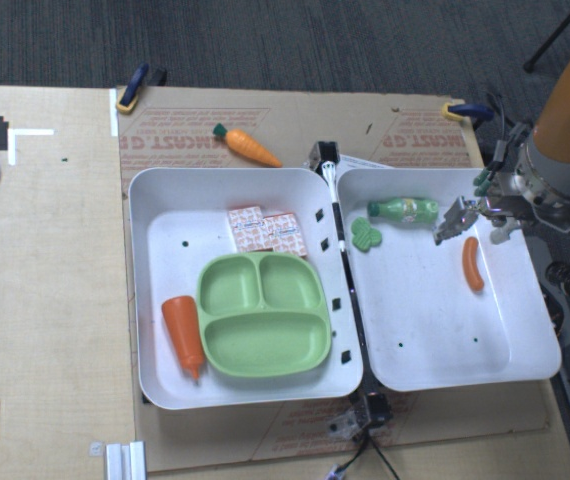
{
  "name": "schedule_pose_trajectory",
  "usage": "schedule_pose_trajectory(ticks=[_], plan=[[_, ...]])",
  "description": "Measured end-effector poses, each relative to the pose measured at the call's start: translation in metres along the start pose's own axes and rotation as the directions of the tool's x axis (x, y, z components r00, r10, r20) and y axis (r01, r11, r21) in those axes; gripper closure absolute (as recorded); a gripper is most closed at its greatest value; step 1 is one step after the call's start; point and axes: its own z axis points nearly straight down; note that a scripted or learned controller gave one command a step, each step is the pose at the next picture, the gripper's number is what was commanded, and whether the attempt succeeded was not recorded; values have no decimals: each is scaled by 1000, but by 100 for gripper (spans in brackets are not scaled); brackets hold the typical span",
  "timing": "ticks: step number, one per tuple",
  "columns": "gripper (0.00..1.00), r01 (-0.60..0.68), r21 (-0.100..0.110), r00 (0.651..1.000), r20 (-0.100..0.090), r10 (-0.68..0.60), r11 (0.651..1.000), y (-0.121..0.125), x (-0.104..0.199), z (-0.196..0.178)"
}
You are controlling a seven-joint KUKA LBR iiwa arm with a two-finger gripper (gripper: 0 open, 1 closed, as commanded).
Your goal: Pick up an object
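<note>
The hand (pixel 452 221) hovers in the right bin (pixel 435 353) beside a green bottle (pixel 403 209); finger state unclear, bottle label unreadable.

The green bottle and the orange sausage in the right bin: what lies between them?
In the camera view, the tool hangs between the green bottle and the orange sausage.

Probably a robotics lab: white bins (pixel 155 268) on clamped cardboard (pixel 295 123), taped bench (pixel 35 268), grey carpet (pixel 265 18).
</note>
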Motion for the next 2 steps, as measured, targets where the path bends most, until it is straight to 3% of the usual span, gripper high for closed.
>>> schedule_pose_trajectory(ticks=[1,2], plan=[[0,-263,0,965,-1,263,965,-9,-65,162],[0,-62,-2,998,0,62,998,6,-58,162]])
